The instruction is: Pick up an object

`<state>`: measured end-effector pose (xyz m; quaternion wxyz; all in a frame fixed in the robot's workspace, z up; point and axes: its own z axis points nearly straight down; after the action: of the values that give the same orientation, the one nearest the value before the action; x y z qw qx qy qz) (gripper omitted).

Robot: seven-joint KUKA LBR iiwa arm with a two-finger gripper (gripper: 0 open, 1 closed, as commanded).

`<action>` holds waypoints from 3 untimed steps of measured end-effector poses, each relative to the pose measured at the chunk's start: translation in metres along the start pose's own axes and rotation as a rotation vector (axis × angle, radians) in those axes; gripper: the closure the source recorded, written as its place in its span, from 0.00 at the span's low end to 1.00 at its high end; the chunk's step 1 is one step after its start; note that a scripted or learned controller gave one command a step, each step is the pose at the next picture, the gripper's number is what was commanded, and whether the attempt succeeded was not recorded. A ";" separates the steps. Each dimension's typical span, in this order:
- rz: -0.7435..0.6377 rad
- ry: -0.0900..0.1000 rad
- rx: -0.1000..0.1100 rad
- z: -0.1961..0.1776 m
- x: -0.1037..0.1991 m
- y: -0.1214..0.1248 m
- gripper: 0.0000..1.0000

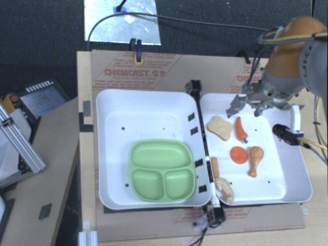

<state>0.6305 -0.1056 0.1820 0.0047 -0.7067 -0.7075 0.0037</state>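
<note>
Grey claw [248, 106], tips blurred

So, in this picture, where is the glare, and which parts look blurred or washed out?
In the camera view, the foil sheet behind the bench glares brightest; the white bins look slightly washed out, with soft shadows under the green tray and the food items; the arm's orange band and the gripper look soft, the whole image slightly grainy.

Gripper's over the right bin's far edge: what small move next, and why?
Probably lower the gripper slightly toward the near side, onto the carrot. The carrot lies just below it in the right bin, with a clear gap from the bread slice.
</note>
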 end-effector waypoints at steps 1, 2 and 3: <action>-0.002 -0.001 -0.013 -0.009 0.000 0.003 0.00; -0.001 -0.001 -0.011 0.053 0.003 0.003 0.00; 0.000 -0.002 -0.015 0.097 0.003 0.005 0.00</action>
<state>0.6346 -0.1027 0.0849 -0.0014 -0.7067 -0.7075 -0.0011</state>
